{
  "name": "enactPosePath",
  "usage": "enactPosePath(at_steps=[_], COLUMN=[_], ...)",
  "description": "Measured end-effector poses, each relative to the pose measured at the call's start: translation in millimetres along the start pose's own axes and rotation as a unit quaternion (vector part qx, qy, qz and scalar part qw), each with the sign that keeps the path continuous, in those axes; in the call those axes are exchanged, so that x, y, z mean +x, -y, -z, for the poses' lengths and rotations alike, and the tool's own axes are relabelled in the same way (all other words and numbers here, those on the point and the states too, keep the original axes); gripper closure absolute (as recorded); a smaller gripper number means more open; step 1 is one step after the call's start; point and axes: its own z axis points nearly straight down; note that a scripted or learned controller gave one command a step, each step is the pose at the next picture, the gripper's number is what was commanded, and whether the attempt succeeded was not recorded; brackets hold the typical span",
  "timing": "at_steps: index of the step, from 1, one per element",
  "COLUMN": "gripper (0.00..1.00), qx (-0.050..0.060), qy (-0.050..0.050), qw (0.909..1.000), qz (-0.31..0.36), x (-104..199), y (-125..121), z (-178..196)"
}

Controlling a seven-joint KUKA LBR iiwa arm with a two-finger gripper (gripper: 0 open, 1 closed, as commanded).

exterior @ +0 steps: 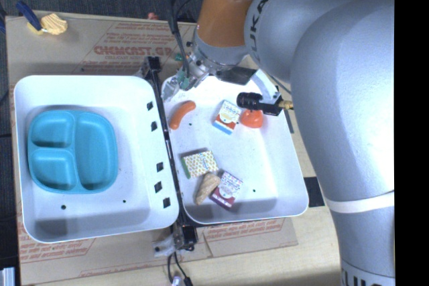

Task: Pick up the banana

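The big grey arm (335, 77) is smooth and round, with a shiny orange band (224, 7). It reaches over the right bin (288, 171), a shallow white plastic tub on the brown cardboard desk (120, 43). The left bin (27, 97), on the far side of the middle wall from the end effector, holds a smooth blue plate (70, 151) with three sections. The end effector (184, 79) hangs at the far corner of the right bin, and I cannot tell if it is open or closed. Nothing looks picked up, so I think this is the reaching step. The banana (206, 187), I think, is the pale, short, curved thing at the near end of the bin, well apart from the end effector and touching a small dark red packet (228, 189). Next, the end effector needs to cross the bin, come down and squeeze the banana's thin middle. An orange sausage shape (181, 114) lies just beside the end effector.
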Motion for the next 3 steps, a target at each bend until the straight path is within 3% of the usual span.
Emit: enactPosePath(at_steps=[1, 2, 3], gripper=[1.00, 1.00, 1.00], qx=[0.000, 0.001, 0.000], qy=[0.001, -0.002, 0.000], qw=[0.9855, 0.9973, 0.9999], qz=[0.170, 0.073, -0.016], x=[-2.0, 65.6, 25.6], y=[-5.2, -38.0, -13.2], z=[0.4, -0.2, -0.1])
